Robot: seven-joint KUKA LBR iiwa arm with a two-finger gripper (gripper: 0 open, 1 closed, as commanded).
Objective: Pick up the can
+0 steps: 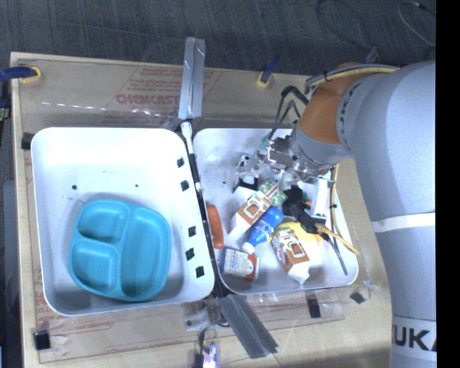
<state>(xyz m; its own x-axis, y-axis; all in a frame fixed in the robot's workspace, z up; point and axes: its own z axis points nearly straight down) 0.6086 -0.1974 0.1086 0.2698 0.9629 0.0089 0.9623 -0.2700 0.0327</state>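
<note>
The tabletop [100,90] carries two shallow white bins side by side. The grey arm [391,152], with its orange band [322,121], enters from the right edge and reaches over the right bin [215,159].

The left bin [54,159] holds one item: a blue three-compartment tray [123,250], lying flat toward the bin's near edge.

The right bin holds a cluster of items in its centre and near half. Three small cartons are countable: one brown-and-white carton [251,209] at the centre, one yellow-and-brown carton [291,253] toward the near right corner, and one carton [239,262] at the near edge. One blue bottle with a white cap [262,227] lies between the cartons, long axis running diagonally, cap toward the near left. One orange stick-shaped item [215,227] lies along the bin's left wall.

The gripper [280,167] sits low over the cluster at the bin's centre. Whether the jaws are spread or pressed together cannot be told. The can cannot be identified with certainty within the clutter beneath the gripper, so its axis cannot be stated.
</note>
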